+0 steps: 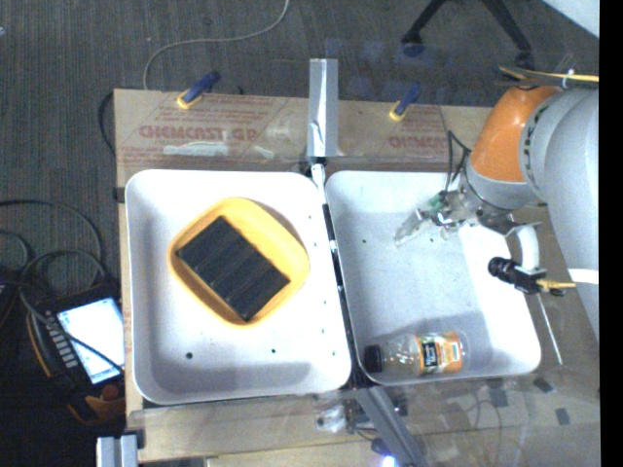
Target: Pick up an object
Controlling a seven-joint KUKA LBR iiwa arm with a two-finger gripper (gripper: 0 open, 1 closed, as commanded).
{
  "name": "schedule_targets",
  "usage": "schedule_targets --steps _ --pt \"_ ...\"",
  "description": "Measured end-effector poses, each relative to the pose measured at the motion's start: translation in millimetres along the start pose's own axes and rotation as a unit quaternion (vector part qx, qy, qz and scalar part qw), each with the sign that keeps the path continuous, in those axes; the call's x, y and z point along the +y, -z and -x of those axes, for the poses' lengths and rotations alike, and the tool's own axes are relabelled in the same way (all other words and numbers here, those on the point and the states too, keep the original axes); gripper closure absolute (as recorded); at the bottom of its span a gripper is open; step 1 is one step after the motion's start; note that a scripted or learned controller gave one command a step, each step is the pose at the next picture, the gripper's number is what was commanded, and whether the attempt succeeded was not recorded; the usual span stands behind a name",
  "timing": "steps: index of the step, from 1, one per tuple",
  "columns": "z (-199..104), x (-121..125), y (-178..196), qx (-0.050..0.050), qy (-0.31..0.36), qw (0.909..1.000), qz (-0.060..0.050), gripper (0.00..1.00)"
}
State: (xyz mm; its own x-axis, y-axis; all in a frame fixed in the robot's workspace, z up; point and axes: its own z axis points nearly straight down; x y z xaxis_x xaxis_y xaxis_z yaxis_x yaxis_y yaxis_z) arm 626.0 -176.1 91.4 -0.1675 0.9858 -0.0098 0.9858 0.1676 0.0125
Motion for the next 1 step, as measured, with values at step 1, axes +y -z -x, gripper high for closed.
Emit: schedule_targets --steps 1 --pt "41.9 -45.4 113.0 0.003 -0.051 0.9987 -0.006 0.0"
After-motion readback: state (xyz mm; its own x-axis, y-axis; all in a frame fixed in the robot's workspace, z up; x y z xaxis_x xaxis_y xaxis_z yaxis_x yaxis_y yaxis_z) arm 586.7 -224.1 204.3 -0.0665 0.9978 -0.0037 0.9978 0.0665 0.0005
